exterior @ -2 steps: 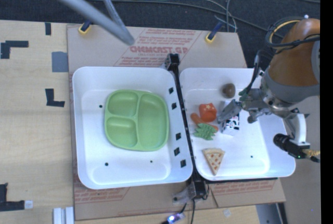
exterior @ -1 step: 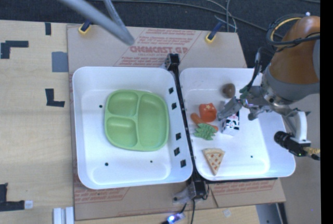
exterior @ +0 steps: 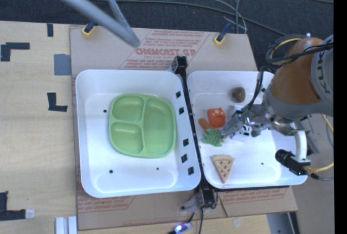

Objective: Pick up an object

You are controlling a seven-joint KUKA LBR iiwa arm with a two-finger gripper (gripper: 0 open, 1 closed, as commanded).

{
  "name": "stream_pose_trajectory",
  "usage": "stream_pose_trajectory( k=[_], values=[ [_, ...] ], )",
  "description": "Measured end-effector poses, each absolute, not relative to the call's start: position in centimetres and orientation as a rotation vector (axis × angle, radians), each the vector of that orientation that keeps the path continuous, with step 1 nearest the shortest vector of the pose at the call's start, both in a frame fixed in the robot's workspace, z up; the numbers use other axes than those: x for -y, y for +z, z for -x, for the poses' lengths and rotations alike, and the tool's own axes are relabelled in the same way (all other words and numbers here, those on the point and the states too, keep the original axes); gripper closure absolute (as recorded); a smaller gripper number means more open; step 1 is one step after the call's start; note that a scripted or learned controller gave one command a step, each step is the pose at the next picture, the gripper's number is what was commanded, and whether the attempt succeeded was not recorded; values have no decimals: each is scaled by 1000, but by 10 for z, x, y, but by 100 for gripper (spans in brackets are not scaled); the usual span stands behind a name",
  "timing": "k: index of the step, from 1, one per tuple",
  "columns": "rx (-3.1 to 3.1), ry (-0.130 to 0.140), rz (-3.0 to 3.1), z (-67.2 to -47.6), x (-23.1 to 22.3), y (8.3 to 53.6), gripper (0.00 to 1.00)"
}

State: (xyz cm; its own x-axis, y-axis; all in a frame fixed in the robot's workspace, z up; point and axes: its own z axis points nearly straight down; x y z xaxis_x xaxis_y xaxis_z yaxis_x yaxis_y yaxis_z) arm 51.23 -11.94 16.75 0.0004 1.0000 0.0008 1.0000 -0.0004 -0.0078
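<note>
The right bin [exterior: 260,173] holds several small toy foods. A red tomato-like piece [exterior: 216,115] sits near its left wall, with a small orange piece [exterior: 203,122] beside it and a green leafy piece [exterior: 212,138] just below. A pizza slice [exterior: 222,166] lies toward the front and a brown ball [exterior: 238,94] toward the back. My gripper [exterior: 232,125] is low in the bin, reaching in from the right. Its tip is just right of the tomato and the leafy piece. I see nothing clearly held in it.
The left bin [exterior: 92,173] bears a green divided plate [exterior: 143,124]. A black divider [exterior: 187,130] runs between the bins. The arm's orange band and grey body [exterior: 295,86] hang over the right bin's right side. Cables lie behind the bins.
</note>
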Motion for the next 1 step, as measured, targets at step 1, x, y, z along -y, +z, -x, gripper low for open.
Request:
stream_pose_trajectory(
  k=[1],
  values=[
    [2217, 7, 2218, -508, 125, 105, 0]
  ],
)
